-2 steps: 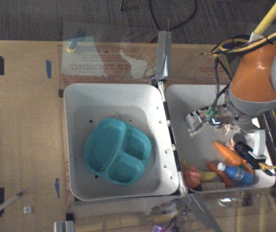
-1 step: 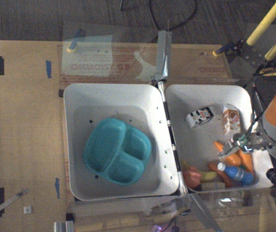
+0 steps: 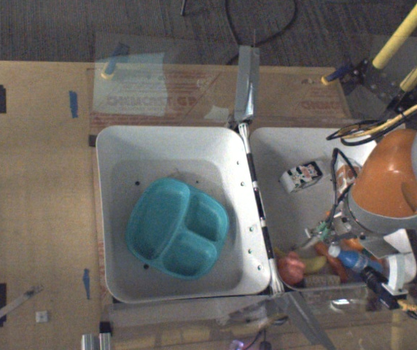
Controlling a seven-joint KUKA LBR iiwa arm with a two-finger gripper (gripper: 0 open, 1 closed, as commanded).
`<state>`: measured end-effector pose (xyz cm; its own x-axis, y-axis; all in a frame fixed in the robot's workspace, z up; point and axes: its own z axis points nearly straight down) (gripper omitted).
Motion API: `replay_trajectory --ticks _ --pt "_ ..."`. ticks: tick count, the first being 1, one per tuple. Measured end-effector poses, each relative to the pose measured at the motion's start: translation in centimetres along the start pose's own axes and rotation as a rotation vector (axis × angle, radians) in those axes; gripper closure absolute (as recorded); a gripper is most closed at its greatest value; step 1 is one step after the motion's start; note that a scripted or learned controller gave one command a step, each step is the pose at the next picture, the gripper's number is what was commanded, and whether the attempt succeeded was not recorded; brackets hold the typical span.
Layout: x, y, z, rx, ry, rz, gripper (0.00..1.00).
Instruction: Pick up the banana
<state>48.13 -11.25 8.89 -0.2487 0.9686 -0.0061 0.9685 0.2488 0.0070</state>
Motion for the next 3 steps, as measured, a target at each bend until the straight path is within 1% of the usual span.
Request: replay_trajectory --ticks 1,2,3 --pt "-1.9 8.1 -6.5 0.004 0.004 -0.087 0.0" --pt "-3.1 12.0 -0.5 0.005 0.004 0.036 0.0" --pt "-5.0 4.2 -1.2 0.011 0.006 0.507 0.0"
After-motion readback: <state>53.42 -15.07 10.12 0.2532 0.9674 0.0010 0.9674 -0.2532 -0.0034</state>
